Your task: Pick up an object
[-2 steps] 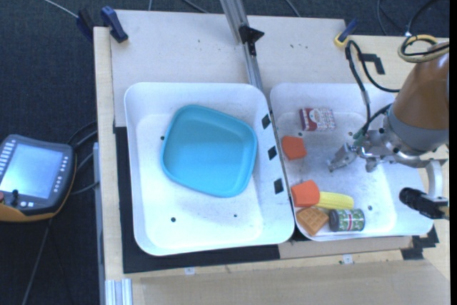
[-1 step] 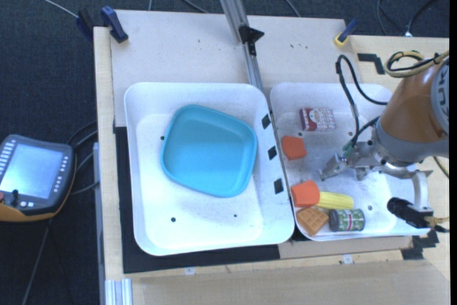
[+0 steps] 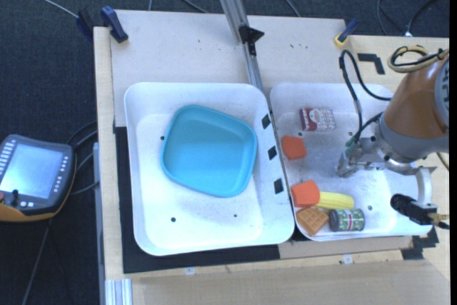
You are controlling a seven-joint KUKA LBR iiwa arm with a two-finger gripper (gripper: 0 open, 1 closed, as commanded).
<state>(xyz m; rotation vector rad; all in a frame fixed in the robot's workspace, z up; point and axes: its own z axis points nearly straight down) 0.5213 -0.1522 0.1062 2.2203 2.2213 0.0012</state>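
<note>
Objects lie in right bin (image 3: 371, 93): red-white carton (image 3: 317, 118) at the back, orange block (image 3: 293, 147) mid-left, orange-red block (image 3: 305, 193), yellow corn (image 3: 335, 200), waffle (image 3: 312, 220) and dark can (image 3: 347, 220) along the front. Gripper (image 3: 348, 164) low over bare floor, nothing held; finger state cannot tell. Blue plate (image 3: 209, 150) in left bin (image 3: 143, 153).

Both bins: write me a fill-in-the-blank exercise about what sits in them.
1. The left bin holds one ____ plate.
2. The small can lies right beside the ____ corn cob.
3. The gripper hangs over the ____ bin.
Missing words: blue; yellow; right
</note>
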